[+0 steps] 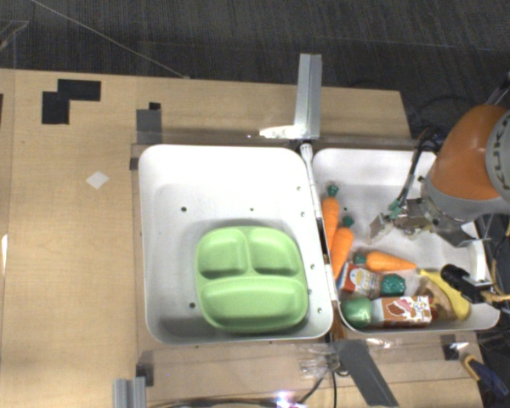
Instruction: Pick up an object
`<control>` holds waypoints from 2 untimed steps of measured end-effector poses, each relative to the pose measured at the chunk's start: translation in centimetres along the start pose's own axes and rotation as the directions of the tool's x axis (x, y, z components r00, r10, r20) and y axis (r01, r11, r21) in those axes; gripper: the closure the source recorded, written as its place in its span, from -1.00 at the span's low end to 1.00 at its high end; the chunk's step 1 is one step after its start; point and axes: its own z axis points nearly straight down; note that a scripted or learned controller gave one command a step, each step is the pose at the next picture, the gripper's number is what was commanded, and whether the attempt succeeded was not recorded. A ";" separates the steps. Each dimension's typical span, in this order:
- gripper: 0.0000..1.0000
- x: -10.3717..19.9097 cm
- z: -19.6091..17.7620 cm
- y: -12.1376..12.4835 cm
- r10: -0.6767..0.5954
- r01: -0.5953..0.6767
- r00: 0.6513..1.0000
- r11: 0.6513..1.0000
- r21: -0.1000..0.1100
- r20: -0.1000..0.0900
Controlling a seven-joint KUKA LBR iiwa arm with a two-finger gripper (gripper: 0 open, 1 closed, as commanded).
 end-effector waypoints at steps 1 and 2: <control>-1.00 -0.1 0.1 0.8 0.221 -0.221 0.975 0.975 -0.007 -0.001; -1.00 4.2 0.0 -4.8 0.186 -0.186 0.982 0.982 -0.013 0.000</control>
